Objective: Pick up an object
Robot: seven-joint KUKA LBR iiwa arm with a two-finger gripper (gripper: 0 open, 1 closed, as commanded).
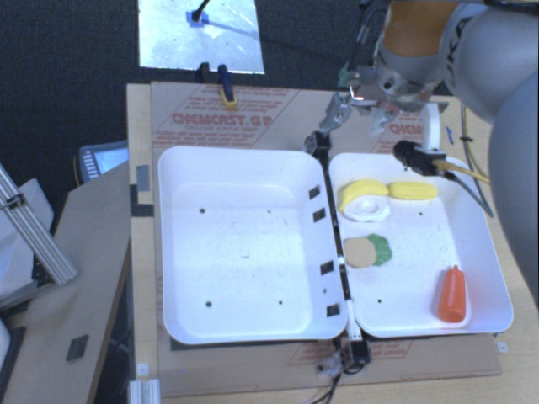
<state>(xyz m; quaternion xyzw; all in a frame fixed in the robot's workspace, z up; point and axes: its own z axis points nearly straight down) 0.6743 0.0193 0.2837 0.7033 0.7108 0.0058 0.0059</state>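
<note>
The right bin [421, 251] holds several small objects. A yellow piece [362, 192] rests against a white ring [367, 211] near the bin's back left. Beside them lies a yellow ribbed piece [413, 192]. A tan disc [360, 253] touches a green lump [381, 247] at the bin's left side. An orange bottle [451, 295] lies near the front right corner. My gripper [357, 123] hangs above the back edge where the two bins meet. Its fingers are spread apart, open, with nothing between them.
The left bin [240, 242] sits beside the right one, joined by a row of black clips [324, 217]. A black fitting with cables [418, 158] juts over the right bin's back edge. A shiny plate [200, 23] lies behind the bench.
</note>
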